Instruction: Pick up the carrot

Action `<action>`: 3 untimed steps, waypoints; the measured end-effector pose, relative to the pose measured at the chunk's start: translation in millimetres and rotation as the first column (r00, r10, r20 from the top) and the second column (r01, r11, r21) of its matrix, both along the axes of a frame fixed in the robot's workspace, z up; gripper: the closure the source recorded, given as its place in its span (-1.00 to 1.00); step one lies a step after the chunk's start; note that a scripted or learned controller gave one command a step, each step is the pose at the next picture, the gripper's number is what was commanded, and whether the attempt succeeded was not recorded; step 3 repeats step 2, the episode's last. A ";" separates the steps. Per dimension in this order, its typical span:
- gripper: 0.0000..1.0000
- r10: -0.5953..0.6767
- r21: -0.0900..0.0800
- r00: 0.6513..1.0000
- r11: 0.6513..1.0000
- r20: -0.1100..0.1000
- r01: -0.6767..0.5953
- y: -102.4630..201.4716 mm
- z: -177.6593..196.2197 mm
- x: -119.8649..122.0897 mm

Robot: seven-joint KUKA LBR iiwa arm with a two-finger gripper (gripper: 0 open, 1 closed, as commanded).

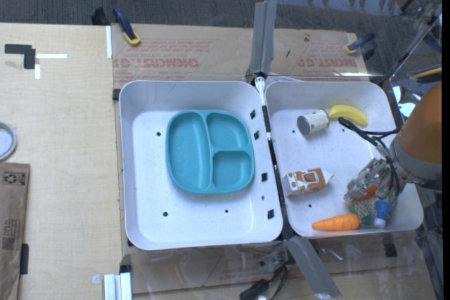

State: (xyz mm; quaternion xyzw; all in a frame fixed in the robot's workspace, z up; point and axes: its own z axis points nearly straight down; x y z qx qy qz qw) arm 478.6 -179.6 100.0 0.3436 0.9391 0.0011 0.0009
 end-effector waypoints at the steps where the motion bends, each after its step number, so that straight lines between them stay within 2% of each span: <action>1: -1.00 0.001 0.000 1.000 1.000 0.000 -0.001 0.0 0.0 0.0; 2: 1.00 -0.001 0.000 1.000 1.000 0.003 0.001 -0.2 8.9 1.1; 3: 1.00 -0.001 0.000 1.000 1.000 0.003 0.001 -0.2 8.9 1.1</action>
